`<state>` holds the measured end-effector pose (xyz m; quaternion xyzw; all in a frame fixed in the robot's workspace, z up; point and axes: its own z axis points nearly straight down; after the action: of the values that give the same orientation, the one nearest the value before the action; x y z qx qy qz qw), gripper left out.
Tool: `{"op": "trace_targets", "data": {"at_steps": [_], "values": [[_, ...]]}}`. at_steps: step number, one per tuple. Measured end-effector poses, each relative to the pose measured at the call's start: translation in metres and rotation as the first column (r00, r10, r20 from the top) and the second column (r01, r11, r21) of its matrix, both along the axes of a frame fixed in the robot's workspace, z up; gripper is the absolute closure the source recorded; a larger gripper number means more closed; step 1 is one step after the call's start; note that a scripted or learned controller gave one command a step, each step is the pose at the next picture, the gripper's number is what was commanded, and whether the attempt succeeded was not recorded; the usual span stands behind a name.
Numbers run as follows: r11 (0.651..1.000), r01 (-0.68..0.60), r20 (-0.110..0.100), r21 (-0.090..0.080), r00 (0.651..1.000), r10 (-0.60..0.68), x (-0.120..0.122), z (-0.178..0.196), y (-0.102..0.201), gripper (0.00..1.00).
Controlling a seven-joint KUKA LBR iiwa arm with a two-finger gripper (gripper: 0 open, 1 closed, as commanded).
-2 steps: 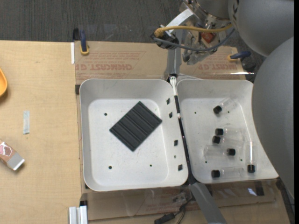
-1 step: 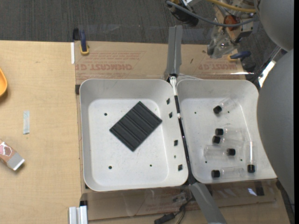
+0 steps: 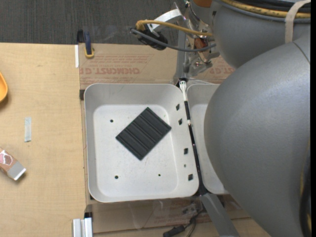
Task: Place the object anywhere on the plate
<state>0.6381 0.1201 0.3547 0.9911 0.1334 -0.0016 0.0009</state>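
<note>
**Ana:** Wooden benchtop (image 3: 44, 98) first, pale, with cardboard (image 3: 128, 65) laid under two white bins. What sits closest to the camera?

**Ben:** The arm (image 3: 261, 132). Its grey bulk covers nearly all of the right bin (image 3: 197, 147); just a strip of that bin's left side shows. Beside it lies the left bin (image 3: 94, 147), fully open to view.

**Ana:** And the piece to be moved?

**Ben:** I take it to be the dark ribbed slab (image 3: 143, 133), lying flat near the middle of the left bin's floor, turned like a diamond and touching no wall.

**Ana:** How would it handle?

**Ben:** My guess: light, thin and fairly stiff, with grooves that would give some grip. It lies so low that the fingers would have to close across two opposite edges, probably the shorter span, and scrape close to the floor. A shallow bite could let it slip.

**Ana:** Where is it against the gripper?

**Ben:** I cannot place the gripper, nor tell whether it is released or clenched; the arm's body hides that end. The slab lies well left of the arm and nothing touches it.

**Ana:** Further back?

**Ben:** Cables (image 3: 168, 31) and a mount above the bins' shared corner. I can pick out no plate.
</note>
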Motion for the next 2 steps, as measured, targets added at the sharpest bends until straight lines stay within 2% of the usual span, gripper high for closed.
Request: {"op": "trace_targets", "data": {"at_steps": [1,2], "values": [[0.992,-0.126,-0.002,-0.001,0.992,0.126,-0.0585,-0.0615,0.0464,1.0],[0.992,-0.125,-0.002,-0.001,0.992,0.125,-0.0583,-0.0613,0.046,0.0]]}}
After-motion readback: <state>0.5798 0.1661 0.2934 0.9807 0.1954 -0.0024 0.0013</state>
